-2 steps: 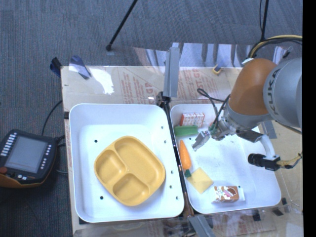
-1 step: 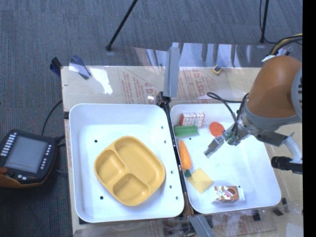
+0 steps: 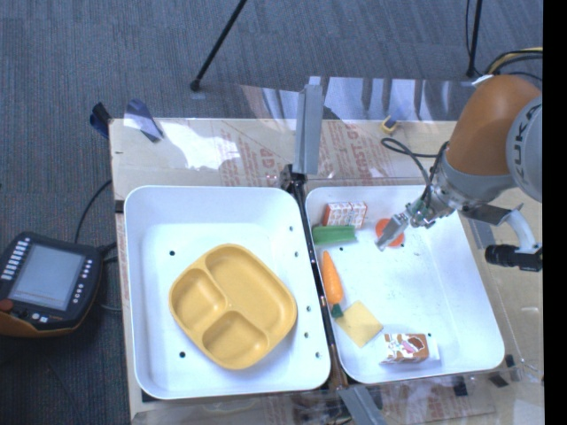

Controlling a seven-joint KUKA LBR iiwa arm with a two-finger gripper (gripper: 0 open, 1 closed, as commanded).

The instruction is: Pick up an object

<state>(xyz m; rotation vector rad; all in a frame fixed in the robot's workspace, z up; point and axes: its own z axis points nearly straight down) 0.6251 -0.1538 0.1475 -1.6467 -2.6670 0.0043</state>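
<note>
The gripper hangs low over the far part of the right bin, its fingers closed around a small orange-red piece that shows between and just left of them. The arm, with its orange band, comes in from the right above the bin's far corner.

One of each thing lies in the right bin, six in all with the held piece. Just left of the gripper sits a small orange carton near the far wall, and touching its near side a green bar. Nearer along the left wall lies a carrot, its green end towards the front. A yellow cheese slice lies just beside that end. A brown-and-white packet sits by the front wall, well apart from the gripper. Nothing lies between the gripper and these; the carton and bar are nearest to it.

The left bin holds one yellow tray with three compartments, lying at a tilt to the walls.

A pendant with a screen rests on the floor left of the bench.
</note>
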